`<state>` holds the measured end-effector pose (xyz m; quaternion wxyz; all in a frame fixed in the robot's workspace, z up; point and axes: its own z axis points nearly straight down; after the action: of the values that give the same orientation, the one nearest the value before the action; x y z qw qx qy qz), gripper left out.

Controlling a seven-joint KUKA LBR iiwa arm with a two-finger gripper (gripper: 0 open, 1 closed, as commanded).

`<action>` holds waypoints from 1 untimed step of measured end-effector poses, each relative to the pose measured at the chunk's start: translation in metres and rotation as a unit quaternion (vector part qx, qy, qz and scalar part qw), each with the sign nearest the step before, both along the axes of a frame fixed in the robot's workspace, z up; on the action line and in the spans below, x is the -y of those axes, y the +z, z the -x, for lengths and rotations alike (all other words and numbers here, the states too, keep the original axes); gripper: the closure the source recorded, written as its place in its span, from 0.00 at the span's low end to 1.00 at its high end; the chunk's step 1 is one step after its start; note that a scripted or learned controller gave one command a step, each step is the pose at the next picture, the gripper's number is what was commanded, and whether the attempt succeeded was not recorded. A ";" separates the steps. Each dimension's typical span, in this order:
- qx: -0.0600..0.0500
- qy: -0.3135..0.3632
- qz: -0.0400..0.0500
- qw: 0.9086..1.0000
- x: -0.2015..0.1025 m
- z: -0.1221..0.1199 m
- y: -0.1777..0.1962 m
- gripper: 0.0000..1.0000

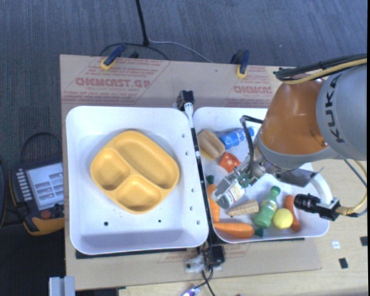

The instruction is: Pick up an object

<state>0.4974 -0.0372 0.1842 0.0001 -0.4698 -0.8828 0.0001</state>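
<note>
Near edge of right bin (324, 230): orange carrot (234, 230), green bottle (268, 207), yellow lemon (283, 218). Mid-bin: gripper (233, 187) low over cluttered toys, silvery tip just left of green bottle, above carrot; finger gap unreadable, grasp cannot be told. Farther: red piece (228, 161), bread roll (210, 143), blue bottle (237, 137). Left bin (80, 165) bears yellow divided tray (134, 170).

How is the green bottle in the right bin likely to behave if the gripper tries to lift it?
The green bottle looks rounded and smooth, so it may slip or roll. It lies tilted among a lemon and a carrot, which could shift with it.
</note>
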 end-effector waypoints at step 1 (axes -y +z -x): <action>0.000 0.134 0.000 0.991 -0.065 0.014 0.000 1.00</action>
<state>0.4839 0.0279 0.1843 0.0001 -0.3476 -0.9376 -0.0001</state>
